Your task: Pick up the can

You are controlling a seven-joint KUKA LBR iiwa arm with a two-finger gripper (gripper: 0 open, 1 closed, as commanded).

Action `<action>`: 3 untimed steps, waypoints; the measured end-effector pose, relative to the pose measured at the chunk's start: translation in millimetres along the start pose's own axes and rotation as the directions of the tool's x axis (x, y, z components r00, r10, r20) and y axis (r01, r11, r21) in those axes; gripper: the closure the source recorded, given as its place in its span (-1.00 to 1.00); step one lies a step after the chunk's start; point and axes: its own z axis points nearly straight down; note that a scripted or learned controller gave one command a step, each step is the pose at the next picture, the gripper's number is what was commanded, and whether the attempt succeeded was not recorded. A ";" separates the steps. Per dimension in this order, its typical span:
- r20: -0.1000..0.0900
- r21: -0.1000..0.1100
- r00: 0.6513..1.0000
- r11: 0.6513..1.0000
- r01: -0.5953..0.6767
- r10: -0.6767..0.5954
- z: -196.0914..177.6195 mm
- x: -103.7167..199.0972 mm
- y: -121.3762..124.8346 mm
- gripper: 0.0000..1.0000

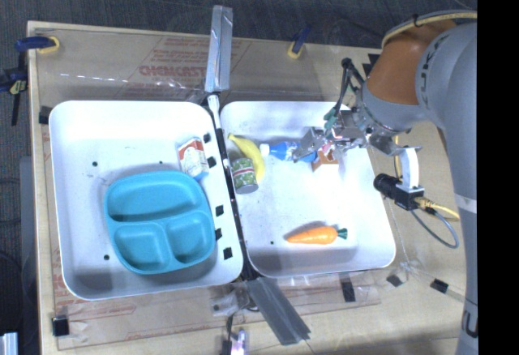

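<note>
The can [244,173] is small, with a green label and a silver top. It stands at the left edge of the right bin [365,220], against the divider and just below a yellow banana [249,151]. My gripper [315,147] hangs low over the back of the right bin, well to the right of the can and apart from it. A small blue and white thing [279,152] lies just left of the gripper. A brown-red bit [326,156] sits right at the gripper's tip; I cannot tell whether it is held.
An orange carrot [312,236] lies near the right bin's front wall. The left bin [73,183] holds a blue divided tray [159,221] and a small red and white carton [191,157] by the divider.
</note>
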 end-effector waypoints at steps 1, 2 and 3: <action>-0.001 0.001 0.999 0.999 -0.047 0.047 69.8 -0.8 30.1 -1.00; 0.000 -0.003 1.000 1.000 -0.006 0.006 -2.5 -0.4 49.4 -1.00; 0.000 -0.002 1.000 1.000 -0.005 0.005 -2.2 -0.1 49.3 -1.00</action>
